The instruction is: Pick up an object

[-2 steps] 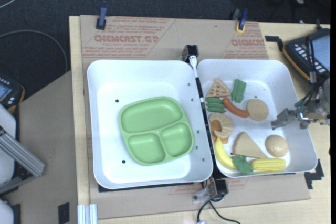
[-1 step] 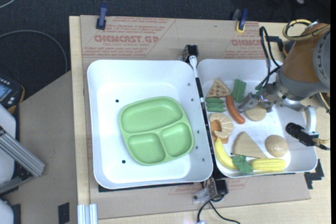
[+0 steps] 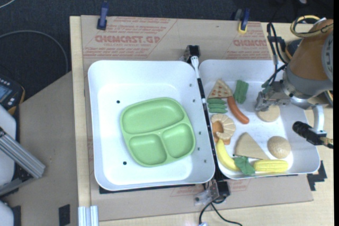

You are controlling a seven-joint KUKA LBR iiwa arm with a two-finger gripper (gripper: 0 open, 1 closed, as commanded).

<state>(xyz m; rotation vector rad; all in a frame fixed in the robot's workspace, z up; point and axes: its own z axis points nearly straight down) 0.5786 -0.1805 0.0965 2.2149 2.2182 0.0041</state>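
Observation:
The right white bin [image 3: 296, 69] holds several toy foods. Among them are a sandwich wedge [image 3: 220, 90], a green pickle [image 3: 241, 90], an orange sausage [image 3: 238, 110], a banana [image 3: 225, 156], a corn cob [image 3: 271, 166], a tan wedge [image 3: 249, 146] and a round bun [image 3: 278, 146]. My gripper [image 3: 266, 101] reaches in from the right and sits low in the bin. It is right over a pale round disc [image 3: 269, 114], whose upper part it hides. Nothing is visibly lifted.
The left bin [image 3: 103, 114] holds a green divided plate [image 3: 157, 130]. A black divider clip [image 3: 193, 53] sits where the bins meet. Green beans [image 3: 216, 106] and a scalloped pastry [image 3: 223, 127] lie along the right bin's left wall. Cables run by the arm [image 3: 310, 61].

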